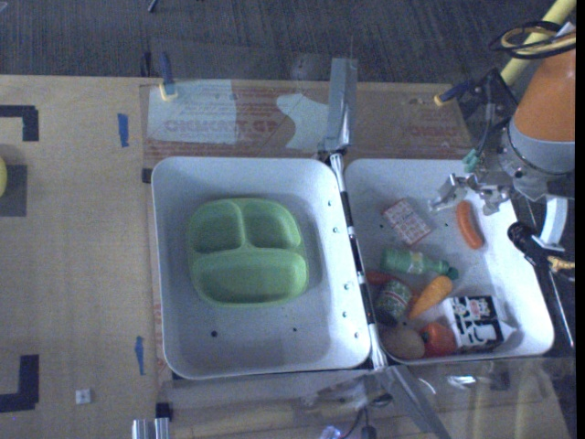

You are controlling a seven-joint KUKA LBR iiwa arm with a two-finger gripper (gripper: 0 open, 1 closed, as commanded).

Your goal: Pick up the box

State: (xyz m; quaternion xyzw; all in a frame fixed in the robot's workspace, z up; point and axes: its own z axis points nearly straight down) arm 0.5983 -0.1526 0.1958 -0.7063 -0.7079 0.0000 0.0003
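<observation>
In the right bin, a black-and-white printed box lies near the front right corner, against a red tomato. A smaller, flat pink checkered box rests further back, toward the bin's middle. My gripper hovers over the far right part of this bin with its two metal fingers spread open and nothing between them. It is well behind the printed box and to the right of the pink one. An orange-red sausage lies just below the fingertips.
The right bin also holds a green bottle, a carrot, a small can and a brown potato, crowded near the front. A green divided plate sits in the left bin.
</observation>
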